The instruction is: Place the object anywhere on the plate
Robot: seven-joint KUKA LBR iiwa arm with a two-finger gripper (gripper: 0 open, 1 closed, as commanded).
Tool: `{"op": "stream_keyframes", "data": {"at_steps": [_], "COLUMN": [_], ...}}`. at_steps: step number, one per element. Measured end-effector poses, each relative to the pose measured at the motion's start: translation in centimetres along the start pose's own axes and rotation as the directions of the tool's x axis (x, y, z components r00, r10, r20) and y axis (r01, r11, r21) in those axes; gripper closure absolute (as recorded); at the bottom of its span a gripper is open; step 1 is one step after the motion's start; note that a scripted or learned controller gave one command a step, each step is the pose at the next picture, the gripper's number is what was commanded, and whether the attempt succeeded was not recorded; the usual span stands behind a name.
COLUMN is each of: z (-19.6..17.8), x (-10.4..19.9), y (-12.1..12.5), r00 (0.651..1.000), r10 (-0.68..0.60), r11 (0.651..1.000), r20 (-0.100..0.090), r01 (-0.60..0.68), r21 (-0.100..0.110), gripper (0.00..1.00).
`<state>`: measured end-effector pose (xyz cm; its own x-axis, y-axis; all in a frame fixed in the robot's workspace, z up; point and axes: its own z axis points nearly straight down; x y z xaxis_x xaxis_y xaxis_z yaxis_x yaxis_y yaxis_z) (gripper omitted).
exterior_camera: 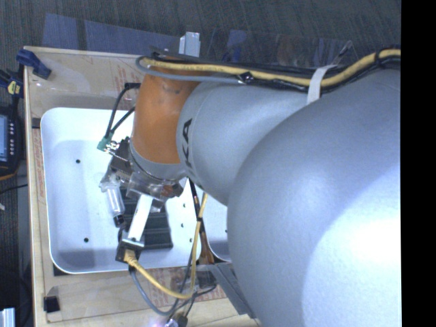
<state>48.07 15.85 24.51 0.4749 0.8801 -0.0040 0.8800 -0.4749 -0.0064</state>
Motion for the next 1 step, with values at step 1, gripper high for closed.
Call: {"op": "stream_keyframes", "data": {"at_steps": [1], "z": [-6.08], "x": [-6.04], "y": [5.19], "r00": [0.999], "r10": [-0.051], "r11": [0.999], "r20": [-0.003], "r01": [0.051], "r21": [-0.003], "gripper": [0.0]}}
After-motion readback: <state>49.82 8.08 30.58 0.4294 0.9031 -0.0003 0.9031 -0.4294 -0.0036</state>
